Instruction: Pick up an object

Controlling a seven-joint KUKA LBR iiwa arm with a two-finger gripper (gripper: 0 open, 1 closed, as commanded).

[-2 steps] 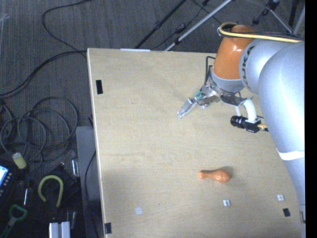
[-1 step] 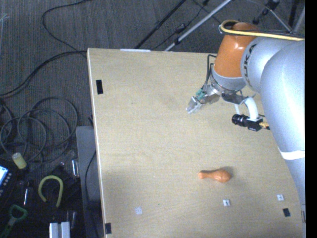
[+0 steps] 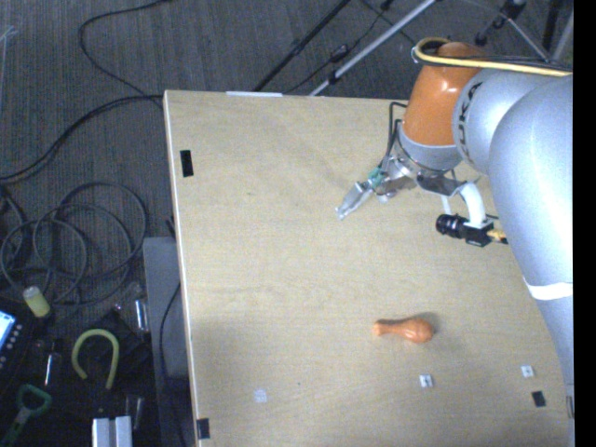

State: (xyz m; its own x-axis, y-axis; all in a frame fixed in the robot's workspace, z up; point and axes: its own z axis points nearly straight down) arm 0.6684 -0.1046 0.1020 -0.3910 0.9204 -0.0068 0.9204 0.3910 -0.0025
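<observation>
orange thing is my only target on this board, a small pear-shaped piece lying flat on the tan surface, thin neck pointing left, fat end right. it sits toward the near side, a bit right of the middle, nothing touching it

my gripper is nowhere close to it yet, it hangs well apart on the far side, fingers angled down and to the left. can't tell if they're spread or pinched together, from here they blur into one pale sliver, so i won't call it. nothing visibly caught in there either way

for the step in hand, i'd say i need to swing nearer and slightly right until i'm straight over the piece, then square the fingers across the body, not along it. going for the fat end seems safer than the skinny neck, it looks like it could roll or squirt out sideways if i clip it off centre

pose wise, my arm comes in from the right, big grey link in front, orange band above the wrist, wrist tipped over so the tool leans left
</observation>
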